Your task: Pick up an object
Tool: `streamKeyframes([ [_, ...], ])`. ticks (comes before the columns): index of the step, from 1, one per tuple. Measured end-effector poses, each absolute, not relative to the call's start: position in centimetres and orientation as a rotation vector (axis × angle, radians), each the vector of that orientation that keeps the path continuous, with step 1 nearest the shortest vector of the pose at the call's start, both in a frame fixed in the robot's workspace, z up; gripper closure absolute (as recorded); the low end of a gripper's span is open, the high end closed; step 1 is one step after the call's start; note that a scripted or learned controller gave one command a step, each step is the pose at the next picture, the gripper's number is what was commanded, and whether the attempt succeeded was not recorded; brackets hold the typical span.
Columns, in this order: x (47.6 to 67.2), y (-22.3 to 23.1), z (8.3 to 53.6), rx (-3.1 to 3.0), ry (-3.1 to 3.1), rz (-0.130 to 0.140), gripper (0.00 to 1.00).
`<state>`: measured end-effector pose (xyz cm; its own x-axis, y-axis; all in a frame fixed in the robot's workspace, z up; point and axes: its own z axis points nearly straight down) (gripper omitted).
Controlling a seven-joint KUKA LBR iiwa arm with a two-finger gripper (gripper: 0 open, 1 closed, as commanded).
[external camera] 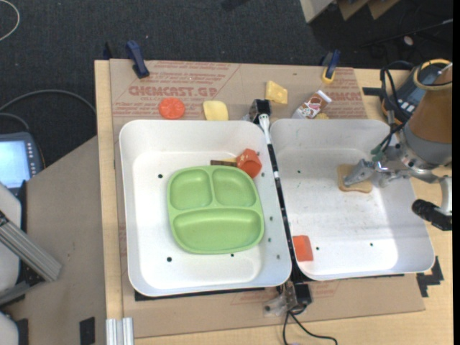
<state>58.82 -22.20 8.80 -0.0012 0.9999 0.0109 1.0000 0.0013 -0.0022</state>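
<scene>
Reaching into the right bin: the gripper (368,169) sits low over a tan, flat, biscuit-like piece (356,179) in the upper middle of the right bin (402,261).
Claw state: cannot tell how far it is open; the metal tip overlaps the tan piece, but the view does not show the piece between the jaws, so no hold can be claimed.
Handling, as a judgement: the tan piece looks small, light and thin, probably stiff; lying flat, it offers little height, so a pinch across its short edges seems the best bet.
Slip risk: the bin floor looks smooth, so the piece may slide away instead of lifting.
Other candidate: an orange block (302,248) lies at the lower left of the same bin, well apart from the claw.
Left bin (136,192): a green divided plate (214,210) fills the middle, with a red-orange toy (249,162) touching its upper right edge.
Bench: cardboard sheet (180,83) behind the bins carries an orange disc (172,108), two yellow pieces (215,110) and a small packet (311,106).
Room: dark floor, cables at left.
</scene>
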Motion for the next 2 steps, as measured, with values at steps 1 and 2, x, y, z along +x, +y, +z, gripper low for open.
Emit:
streamKeyframes([
  [1,62.4,-12.1,8.8,-2.216,-2.237,-0.011,0.00],
  [2,60.9,-10.4,8.8,-2.225,-2.226,-0.006,0.00],
])
